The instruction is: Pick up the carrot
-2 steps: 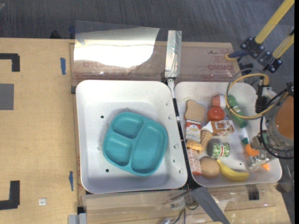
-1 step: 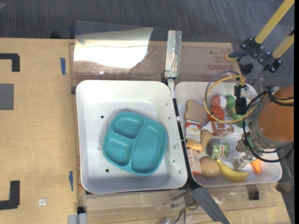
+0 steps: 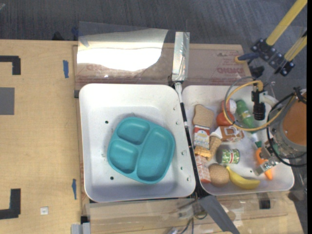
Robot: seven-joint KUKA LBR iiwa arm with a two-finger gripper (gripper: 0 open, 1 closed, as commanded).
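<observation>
Presently listed, by the right bin (image 3: 285, 182): arm (image 3: 295, 126) over its right edge; carrot (image 3: 263, 161) beneath, near the banana (image 3: 242, 179); hand (image 3: 265, 164) at the carrot, clasp undeterminable; step apparently grasping, next requiring confirmed closure, then lift.

- The arm (image 3: 295, 126) is cut off by the right edge, and it hides the right bin's (image 3: 282, 183) right side.
- Whether the fingers are open or closed cannot be told.
- A small orange thing (image 3: 263, 156), perhaps the carrot, is partly covered by cables.
- Print on the red packet (image 3: 202, 136) is too small to read.
</observation>
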